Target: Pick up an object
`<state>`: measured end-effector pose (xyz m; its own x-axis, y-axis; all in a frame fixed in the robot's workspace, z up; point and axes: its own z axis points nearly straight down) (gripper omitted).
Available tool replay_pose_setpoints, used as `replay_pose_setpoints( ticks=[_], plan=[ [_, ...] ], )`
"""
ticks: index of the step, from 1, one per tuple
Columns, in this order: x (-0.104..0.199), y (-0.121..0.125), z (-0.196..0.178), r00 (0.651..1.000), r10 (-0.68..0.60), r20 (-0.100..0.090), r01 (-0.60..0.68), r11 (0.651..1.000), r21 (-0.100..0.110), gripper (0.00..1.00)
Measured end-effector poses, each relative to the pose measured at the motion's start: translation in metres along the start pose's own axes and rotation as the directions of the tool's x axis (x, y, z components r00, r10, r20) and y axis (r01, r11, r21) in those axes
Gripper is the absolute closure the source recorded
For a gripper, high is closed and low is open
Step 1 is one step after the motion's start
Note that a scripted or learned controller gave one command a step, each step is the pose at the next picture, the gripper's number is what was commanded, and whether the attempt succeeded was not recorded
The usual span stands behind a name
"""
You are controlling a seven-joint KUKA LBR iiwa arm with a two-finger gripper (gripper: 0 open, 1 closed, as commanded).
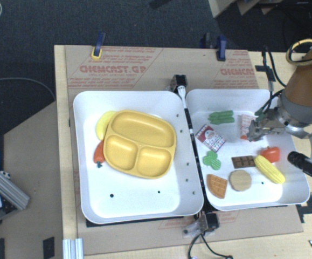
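My gripper (254,132) hangs over the back right part of the right bin (285,198), at the end of the grey arm with its orange band. It is directly at a pale pink-and-white packet (245,124), whose right side it covers. A small red piece shows at its lower left edge. In front of it lie a red tomato (271,154) and a yellow corn cob (269,169). A brown chocolate bar (243,161) lies to its front left.
The right bin also holds a green bean pod (221,116), a red-white packet (210,138), a green leafy piece (212,159), a waffle (217,185) and a round biscuit (240,180). The left bin (91,198) bears a yellow divided plate (139,143), a yellow fruit (104,124) and a red-orange pepper (99,153).
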<state>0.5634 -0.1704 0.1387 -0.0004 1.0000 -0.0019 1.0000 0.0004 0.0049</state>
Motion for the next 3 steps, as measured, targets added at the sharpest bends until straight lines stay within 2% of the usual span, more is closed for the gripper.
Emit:
replay_pose_setpoints(
  ticks=[1, 2, 3],
  plan=[
    [-0.005, 0.009, -0.061, 1.000, -0.001, 0.002, 0.001, 1.000, -0.004, 1.00],
    [-0.005, 0.010, -0.088, 1.000, -0.001, 0.000, 0.001, 1.000, -0.001, 1.00],
    [0.051, 0.029, -0.084, 1.000, -0.006, -0.003, 0.006, 1.000, 0.001, 1.00]
  ],
)
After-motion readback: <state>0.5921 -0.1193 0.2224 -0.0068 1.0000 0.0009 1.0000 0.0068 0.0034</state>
